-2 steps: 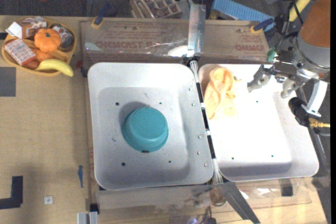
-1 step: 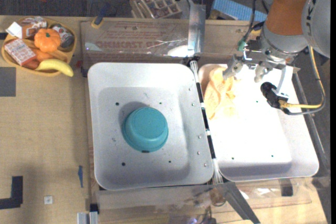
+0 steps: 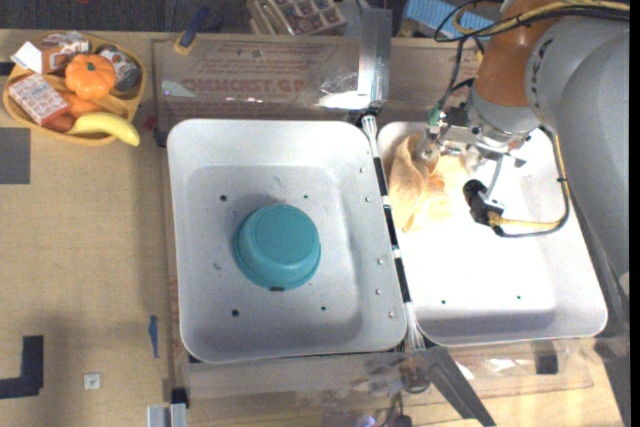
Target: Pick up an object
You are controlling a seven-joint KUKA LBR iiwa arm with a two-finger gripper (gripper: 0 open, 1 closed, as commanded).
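A teal bowl [image 3: 278,245] lies upside down in the middle of the left bin [image 3: 200,155]. A pale tan, crumpled-looking object [image 3: 410,187] rests against the left wall of the right bin [image 3: 520,305], in its far half. My gripper [image 3: 437,151] hangs over the upper right part of that tan object, under the grey arm with the orange band [image 3: 510,55]. The wrist body covers the spot where gripper and object meet.
A black cable with a plug [image 3: 482,203] dangles from the wrist over the right bin. A clear plastic sheet [image 3: 260,80] lies behind the left bin. A dish of toy fruit [image 3: 75,95] sits on the bench at the far left.
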